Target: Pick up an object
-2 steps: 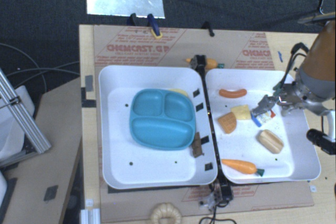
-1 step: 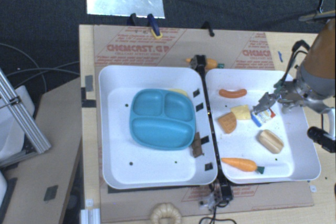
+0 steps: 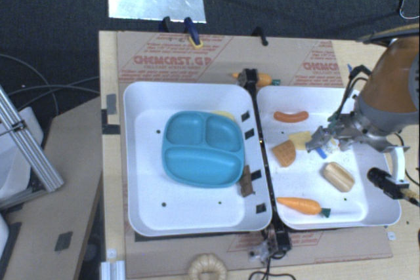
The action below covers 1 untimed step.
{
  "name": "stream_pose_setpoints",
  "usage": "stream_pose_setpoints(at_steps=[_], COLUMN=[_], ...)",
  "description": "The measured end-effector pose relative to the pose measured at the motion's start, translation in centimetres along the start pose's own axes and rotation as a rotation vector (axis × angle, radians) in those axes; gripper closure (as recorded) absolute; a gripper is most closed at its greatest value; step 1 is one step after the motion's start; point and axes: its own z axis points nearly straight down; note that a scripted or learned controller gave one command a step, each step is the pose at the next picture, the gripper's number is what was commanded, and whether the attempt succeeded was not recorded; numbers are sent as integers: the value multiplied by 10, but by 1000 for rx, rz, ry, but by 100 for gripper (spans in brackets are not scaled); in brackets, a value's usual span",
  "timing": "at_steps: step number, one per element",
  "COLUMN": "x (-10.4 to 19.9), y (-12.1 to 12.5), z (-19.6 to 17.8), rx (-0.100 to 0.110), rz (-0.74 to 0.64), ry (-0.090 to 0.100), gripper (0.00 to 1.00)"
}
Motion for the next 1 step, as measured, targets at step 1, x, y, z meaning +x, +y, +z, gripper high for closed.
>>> stream_pose_setpoints(at_steps=[1], x=[4], y=[-7], z=[46], rx=[0], rz=[1], ry=[1], gripper=[0])
